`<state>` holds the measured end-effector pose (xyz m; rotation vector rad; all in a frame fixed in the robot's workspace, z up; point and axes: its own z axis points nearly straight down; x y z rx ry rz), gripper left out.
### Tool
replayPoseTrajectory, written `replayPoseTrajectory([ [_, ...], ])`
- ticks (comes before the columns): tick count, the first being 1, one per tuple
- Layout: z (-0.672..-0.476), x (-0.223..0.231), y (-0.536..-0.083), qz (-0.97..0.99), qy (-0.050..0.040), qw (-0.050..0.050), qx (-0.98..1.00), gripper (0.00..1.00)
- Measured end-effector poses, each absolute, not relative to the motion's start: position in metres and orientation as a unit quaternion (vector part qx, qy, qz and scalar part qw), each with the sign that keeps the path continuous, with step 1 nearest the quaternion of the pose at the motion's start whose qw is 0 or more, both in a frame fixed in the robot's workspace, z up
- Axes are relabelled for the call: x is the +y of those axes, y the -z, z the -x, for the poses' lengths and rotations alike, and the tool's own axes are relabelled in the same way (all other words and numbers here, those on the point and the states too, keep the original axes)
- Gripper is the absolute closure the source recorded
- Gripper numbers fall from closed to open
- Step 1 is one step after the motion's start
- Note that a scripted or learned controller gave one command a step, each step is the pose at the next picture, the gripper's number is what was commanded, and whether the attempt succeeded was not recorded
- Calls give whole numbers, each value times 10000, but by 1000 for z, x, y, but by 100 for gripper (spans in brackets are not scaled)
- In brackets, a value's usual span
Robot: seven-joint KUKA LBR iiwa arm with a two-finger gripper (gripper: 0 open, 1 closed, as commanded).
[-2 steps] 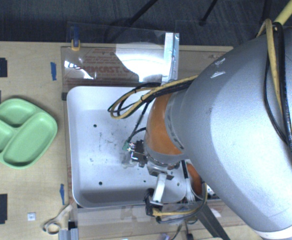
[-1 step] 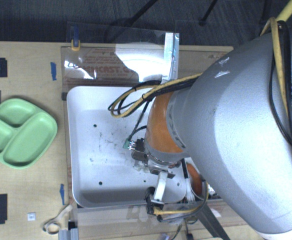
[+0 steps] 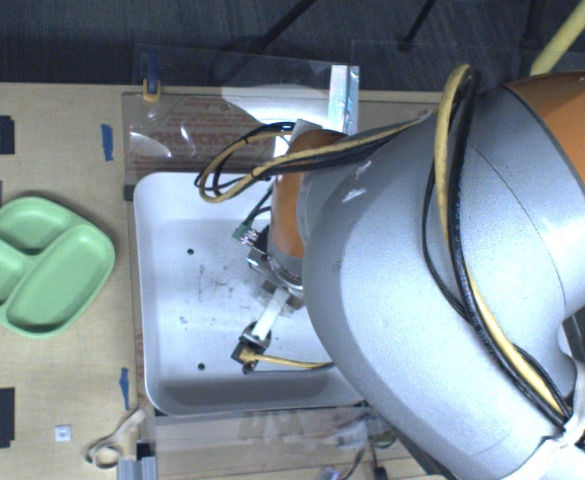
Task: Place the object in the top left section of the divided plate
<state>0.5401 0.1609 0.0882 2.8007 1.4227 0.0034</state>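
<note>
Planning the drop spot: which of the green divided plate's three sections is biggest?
The long section of the green divided plastic plate, on the side nearest the shallow white bin; the other two are smaller.

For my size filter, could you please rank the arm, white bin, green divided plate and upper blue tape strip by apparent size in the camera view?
1. Grey arm, though nearness to the camera enlarges it.
2. White bin, partly hidden by the arm.
3. Green divided plate.
4. Upper blue tape strip.
</note>
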Motion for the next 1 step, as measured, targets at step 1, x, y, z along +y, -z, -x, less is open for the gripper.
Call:
replayPoseTrajectory([
  [1,-582,123,-89,-9169,-46,14,3991,100],
])
